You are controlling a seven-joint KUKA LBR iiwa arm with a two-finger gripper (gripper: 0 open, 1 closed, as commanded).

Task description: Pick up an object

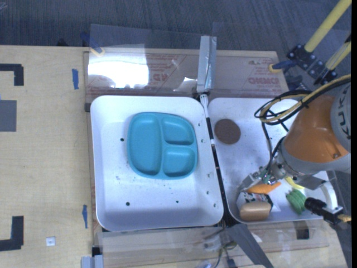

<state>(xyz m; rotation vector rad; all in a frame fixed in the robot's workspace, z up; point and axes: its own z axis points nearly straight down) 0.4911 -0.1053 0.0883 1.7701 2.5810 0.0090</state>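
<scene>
- Camera view from above: we see two white bins on the desk (39,149), the left bin (111,205) with a blue divided plate (162,145).
- We see the gripper (262,178) low in the right bin (245,155), above an orange piece (262,187).
- We cannot tell if the fingers are apart or together.
- Near it lie a brown block (255,210) and a green toy (295,200).
- A brown disc (227,131) lies further away.

**Colours on the bench**

A turquoise divided plate (162,144) lies in the white left bin (106,166). The white right bin (245,155) holds a brown disc (227,131), tan block (255,210), orange piece (263,187) and green toy (295,200).
</scene>
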